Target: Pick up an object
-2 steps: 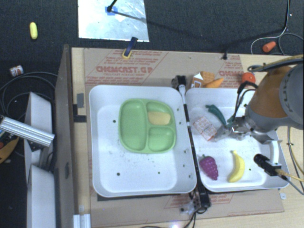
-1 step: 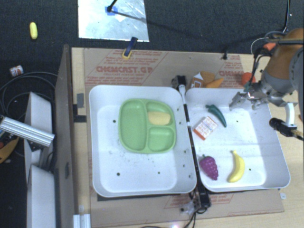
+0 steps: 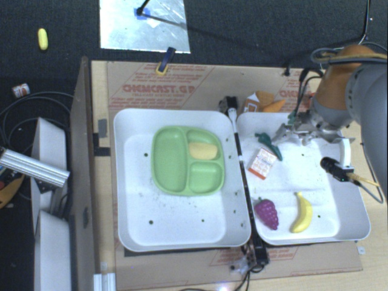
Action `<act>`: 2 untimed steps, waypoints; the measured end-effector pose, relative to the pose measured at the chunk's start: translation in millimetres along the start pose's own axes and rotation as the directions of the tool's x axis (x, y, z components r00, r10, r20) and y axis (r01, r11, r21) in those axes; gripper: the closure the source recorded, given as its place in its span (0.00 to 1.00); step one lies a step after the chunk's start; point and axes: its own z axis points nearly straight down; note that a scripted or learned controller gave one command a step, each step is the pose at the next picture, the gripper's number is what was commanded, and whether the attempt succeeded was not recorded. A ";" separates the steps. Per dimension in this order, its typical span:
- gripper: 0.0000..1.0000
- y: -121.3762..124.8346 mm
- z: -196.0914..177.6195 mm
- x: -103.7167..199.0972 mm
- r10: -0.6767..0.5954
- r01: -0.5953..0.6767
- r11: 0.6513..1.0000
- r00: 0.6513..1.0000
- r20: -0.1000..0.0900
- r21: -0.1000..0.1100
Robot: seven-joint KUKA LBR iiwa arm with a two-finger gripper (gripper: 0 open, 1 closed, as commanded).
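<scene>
Pincer (image 3: 290, 132) sits low at the far end of the right bin (image 3: 357, 223), close to the back wall. From this slant I cannot tell how wide it stands, and I see nothing held in it.

Nearest candidate is the teal piece (image 3: 267, 143), just beside the pincer on its camera-left side and a touch nearer the lens. It lies slantwise on the bin floor. I cannot tell whether the two touch.

The packet (image 3: 262, 162) is just past the teal piece, further from the pincer. Grapes (image 3: 267, 214) and banana (image 3: 302, 213) are well apart from it, down by the near wall. The plate (image 3: 176, 168) is in the other bin, out of play.

My judgement is that I am lining up on the teal piece.
- Shift camera-left until the pincer is centred over the piece, not over its tip.
- Turn the wrist so the pincer closes across the narrow width.
- Stay off the divider between the bins, which is close on that side.
- Keep clear of the packet, because a nudge could slide it under the teal piece.
- Go down square, close, then lift straight up and check the hold.
</scene>
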 end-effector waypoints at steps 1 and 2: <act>0.00 23.3 6.2 34.6 -0.002 0.002 1.000 1.000 -0.008 0.012; 0.00 7.5 6.8 -50.3 0.011 -0.011 1.000 1.000 -0.002 0.015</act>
